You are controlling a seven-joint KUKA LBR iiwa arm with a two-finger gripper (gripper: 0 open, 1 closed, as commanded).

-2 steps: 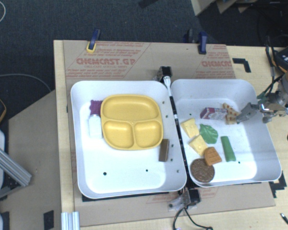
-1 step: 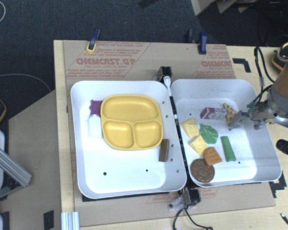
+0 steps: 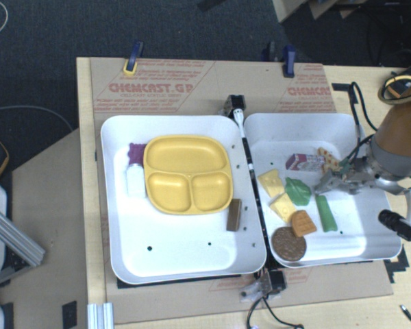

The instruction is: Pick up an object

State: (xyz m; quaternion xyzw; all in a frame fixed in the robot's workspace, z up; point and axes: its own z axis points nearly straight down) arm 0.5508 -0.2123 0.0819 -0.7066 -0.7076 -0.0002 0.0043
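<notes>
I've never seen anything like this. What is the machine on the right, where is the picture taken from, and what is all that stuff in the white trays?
One camera looks down from above at a slant. The grey and orange thing is a robot arm reaching in from the right; its claw is low in the right bin, over toy food: cheese wedges, a green leaf, a green stick, a cracker and a brown cookie. The left bin holds a yellow tray. I cannot see anything gripped.

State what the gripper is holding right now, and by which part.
It cannot be told. The gripper sits low in the right bin, just above the green stick and beside the green leaf-shaped piece, but no object is visibly between its fingers.
</notes>
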